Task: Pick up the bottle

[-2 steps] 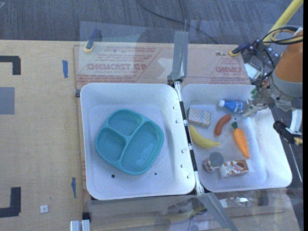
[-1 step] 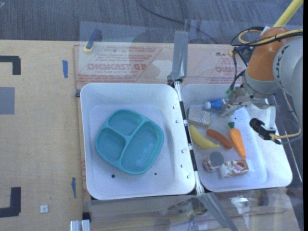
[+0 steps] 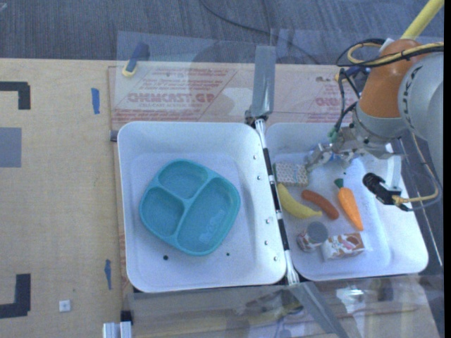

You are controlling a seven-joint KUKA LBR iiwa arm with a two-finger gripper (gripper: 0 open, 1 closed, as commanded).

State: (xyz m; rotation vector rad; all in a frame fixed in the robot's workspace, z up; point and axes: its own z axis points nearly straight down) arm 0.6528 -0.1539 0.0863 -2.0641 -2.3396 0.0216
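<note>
The bottle [image 3: 314, 235], small with a grey cap, is seen lying near the front of the right bin [image 3: 405, 255], just beside a small carton [image 3: 345, 245] on its right. Behind it, a banana [image 3: 294, 203] and a sausage [image 3: 320, 204] are laid close together, with a carrot [image 3: 349, 206] to their right and a speckled sponge [image 3: 291, 172] behind the banana. The hand [image 3: 317, 156] is held low over the rear of this bin, well apart from the bottle; whether it is open cannot be told, and nothing is seen in its hold. A teal divided plate [image 3: 189, 206] is placed in the left bin [image 3: 141, 146] on the bench [image 3: 56, 189].
</note>
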